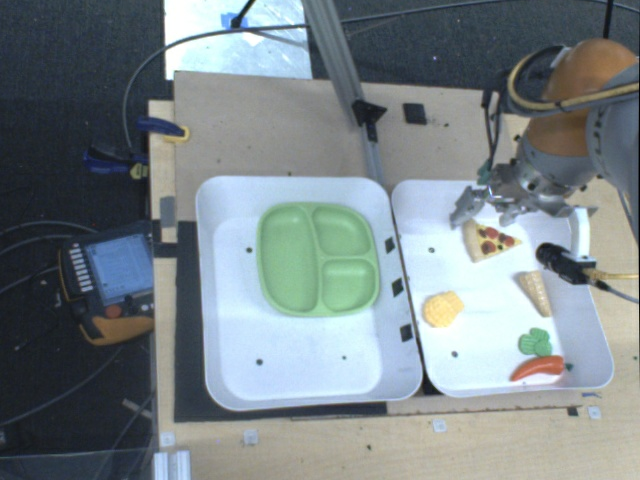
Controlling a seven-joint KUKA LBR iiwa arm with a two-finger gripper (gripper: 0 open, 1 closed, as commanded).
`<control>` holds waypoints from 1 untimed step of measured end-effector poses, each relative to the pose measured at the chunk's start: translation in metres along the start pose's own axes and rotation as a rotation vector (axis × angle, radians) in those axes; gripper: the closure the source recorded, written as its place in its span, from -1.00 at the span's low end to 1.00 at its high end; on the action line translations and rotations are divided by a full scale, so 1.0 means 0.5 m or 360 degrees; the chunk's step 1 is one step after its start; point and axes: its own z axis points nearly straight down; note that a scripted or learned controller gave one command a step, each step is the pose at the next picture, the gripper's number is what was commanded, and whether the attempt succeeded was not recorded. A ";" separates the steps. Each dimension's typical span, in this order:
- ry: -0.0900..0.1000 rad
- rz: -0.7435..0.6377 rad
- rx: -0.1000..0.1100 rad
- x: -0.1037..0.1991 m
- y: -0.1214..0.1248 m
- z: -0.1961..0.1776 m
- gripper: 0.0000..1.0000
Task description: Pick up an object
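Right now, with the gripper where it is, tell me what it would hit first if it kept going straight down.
Most likely the pizza slice, which lies just under and beside the gripper in the right bin. Depth is hard to judge from this slanted view, so it might land on bare bin floor.

We see bright, even overhead light, soft shadows, slightly washed-out white bins, and mild overall softness.

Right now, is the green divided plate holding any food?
No, it is bare. The green plate lies in the left bin with all three sections showing plain green.
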 end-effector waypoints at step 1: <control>0.0001 -0.0005 0.0002 0.014 0.009 0.118 -1.00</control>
